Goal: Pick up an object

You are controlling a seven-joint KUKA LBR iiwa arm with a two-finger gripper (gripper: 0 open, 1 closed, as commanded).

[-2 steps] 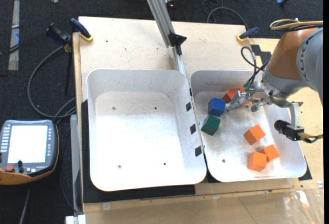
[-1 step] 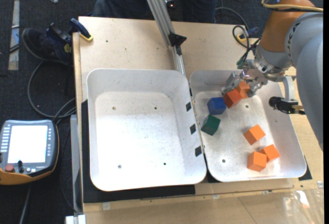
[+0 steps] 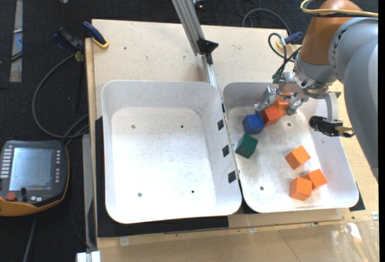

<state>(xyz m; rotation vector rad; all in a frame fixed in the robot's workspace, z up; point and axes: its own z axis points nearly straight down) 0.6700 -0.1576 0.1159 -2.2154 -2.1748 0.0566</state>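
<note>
- Because the gripper (image 3: 278, 103) sits low over the far part of the right bin (image 3: 337, 194), its fingers read as spread a little, one on each side of an orange block (image 3: 274, 113). The block appears to lie between them; whether it is clamped or merely straddled cannot be settled from this angle.
- Risk 1: a shallow or off-centre hold. The block looks tilted under the fingers, so one corner may be carrying the contact; a lift could let it rotate out and drop.
- Risk 2: a neighbour. The blue block (image 3: 253, 124) lies just beside the orange one, possibly touching it. Closing or lifting could drag or nudge it, or a finger could catch its edge and spoil the closure.
- The green block (image 3: 246, 146) sits nearer, close to the divider between bins; likely clear of this attempt unless the blue one is shoved into it.
- Three more orange blocks (image 3: 297, 157) (image 3: 317, 178) (image 3: 301, 188) lie well apart towards the near right corner, not at risk.
- Risk 3: the bin wall. The wrist works near the far rim of the right bin; a sideways correction might scrape it.
- The left bin (image 3: 114, 134) plays no part in this attempt.
- Judgement: grasp attempted, not confirmed; success depends on a firm, centred closure before any rise.
</note>
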